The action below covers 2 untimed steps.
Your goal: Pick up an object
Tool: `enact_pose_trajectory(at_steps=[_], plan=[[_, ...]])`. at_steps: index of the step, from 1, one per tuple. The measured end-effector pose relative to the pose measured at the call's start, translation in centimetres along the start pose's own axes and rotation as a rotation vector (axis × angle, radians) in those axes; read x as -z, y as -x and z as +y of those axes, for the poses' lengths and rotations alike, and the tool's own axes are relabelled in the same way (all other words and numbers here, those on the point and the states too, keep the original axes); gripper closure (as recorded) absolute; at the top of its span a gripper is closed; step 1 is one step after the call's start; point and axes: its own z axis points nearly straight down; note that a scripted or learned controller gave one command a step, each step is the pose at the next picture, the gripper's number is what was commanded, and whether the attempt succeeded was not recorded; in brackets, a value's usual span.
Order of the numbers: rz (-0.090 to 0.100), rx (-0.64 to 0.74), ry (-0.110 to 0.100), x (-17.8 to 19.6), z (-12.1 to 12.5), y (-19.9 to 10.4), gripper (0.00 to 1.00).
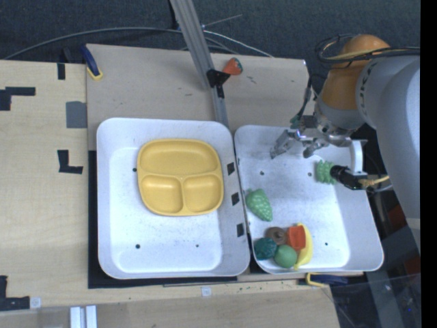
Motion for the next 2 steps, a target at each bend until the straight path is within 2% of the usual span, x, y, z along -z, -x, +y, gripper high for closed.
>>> enact_pose_trajectory(at_steps=[1,2], plan=[[-0.001,0.001,0.003,-2.7,0.0,-0.1,0.00],[-0.001,0.002,0.004,-1.5,0.0,-0.2,1.00]])
